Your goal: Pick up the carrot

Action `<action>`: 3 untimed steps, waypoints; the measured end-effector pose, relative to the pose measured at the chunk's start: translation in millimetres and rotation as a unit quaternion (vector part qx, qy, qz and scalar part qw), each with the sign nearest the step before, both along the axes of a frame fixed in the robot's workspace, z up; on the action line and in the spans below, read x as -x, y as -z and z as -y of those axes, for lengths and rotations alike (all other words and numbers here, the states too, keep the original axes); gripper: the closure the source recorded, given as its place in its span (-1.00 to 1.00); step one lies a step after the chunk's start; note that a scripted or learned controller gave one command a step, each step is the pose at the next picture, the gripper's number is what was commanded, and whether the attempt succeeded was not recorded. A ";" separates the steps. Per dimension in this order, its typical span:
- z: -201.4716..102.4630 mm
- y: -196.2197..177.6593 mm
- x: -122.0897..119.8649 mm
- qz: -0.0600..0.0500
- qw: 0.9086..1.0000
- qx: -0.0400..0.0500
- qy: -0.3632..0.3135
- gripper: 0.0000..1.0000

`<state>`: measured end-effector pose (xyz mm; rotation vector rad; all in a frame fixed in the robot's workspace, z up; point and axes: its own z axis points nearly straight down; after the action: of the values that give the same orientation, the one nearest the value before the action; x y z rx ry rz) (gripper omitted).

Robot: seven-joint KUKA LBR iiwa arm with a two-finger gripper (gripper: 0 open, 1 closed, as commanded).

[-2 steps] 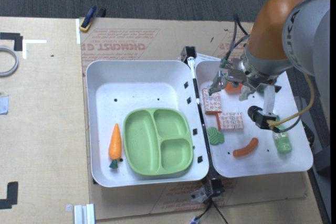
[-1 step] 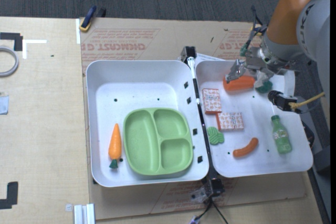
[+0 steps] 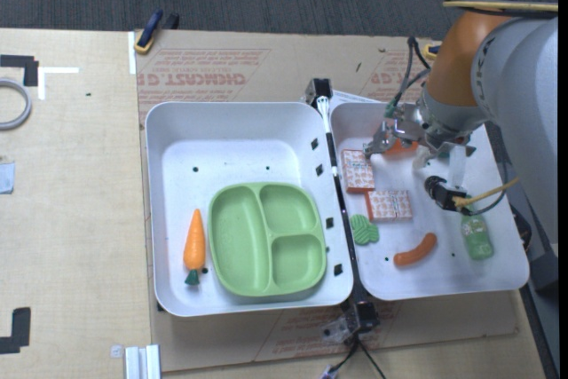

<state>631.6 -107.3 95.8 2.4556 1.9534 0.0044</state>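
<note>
Carrot (image 3: 194,240): lies flat in the left bin (image 3: 169,138), on the bin floor near its left wall, just beside the left edge of the green divided tray (image 3: 266,237).
Carrot long axis: runs near to far in the scene, orange tip toward the far side, green stub toward the near side, close to parallel with the bin's left wall.
Claw (image 3: 406,138): hangs over the far part of the right bin (image 3: 497,280), under the orange wrist band of the arm (image 3: 524,75).
Claw state: cannot tell; cables and the wrist body hide the working end, and a small orange item shows at it without being clearly between anything.
Direction from claw to carrot: to the left and somewhat nearer, across the wall shared by the two bins and across the green divided tray.
Separation: well apart; the carrot is in the other bin from the claw.
Right bin contents: two red-and-white packets (image 3: 373,189), a green ridged piece (image 3: 363,230), a sausage (image 3: 415,250) and a pale green bottle (image 3: 477,239).
Judged step: approach not yet begun; the task appears to be at its start.
Next move calls for: travel leftward over the tray, then descent with the closing direction set across the carrot's width, left to right.
Risk: the carrot sits between bin wall and tray edge, so room for descent looks tight on both sides.
</note>
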 end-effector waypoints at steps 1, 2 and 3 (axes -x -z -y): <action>0.3 -9.2 -0.1 0.000 1.000 0.000 0.000 1.00; 0.3 -9.2 -0.1 0.000 1.000 0.000 0.000 -1.00; 65.4 -31.1 47.7 -0.003 0.999 0.000 -0.052 -1.00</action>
<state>583.9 -172.7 126.9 2.3531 2.0823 -0.0015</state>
